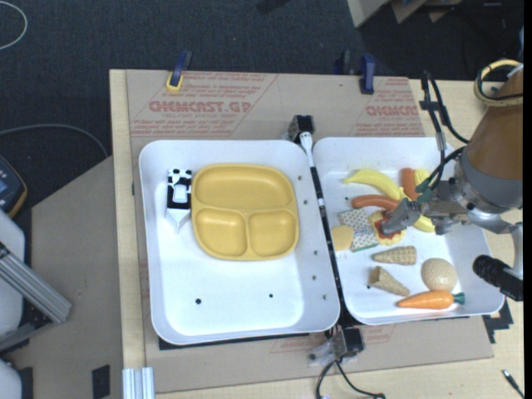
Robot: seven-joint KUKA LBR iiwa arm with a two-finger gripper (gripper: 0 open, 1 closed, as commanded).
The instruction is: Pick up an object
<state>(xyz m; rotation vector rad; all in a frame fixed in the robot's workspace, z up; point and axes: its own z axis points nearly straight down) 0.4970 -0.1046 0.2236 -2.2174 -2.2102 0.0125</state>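
The carrot [427, 300] lies nearest in the right bin [490, 248]; it looks light, hard, slippery plastic, best pinched mid-body. Farther back, the gripper [397, 219] sits among the toy food; whether it grips anything, I cannot tell.

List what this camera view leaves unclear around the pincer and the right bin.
- Pincer: small and dark over the toys; open or shut cannot be told.
- Red item beneath the pincer: mostly covered, identity unclear.
- Yellow toy behind the wrist: partly hidden by the arm.
- Right bin: far rim hidden by the arm.
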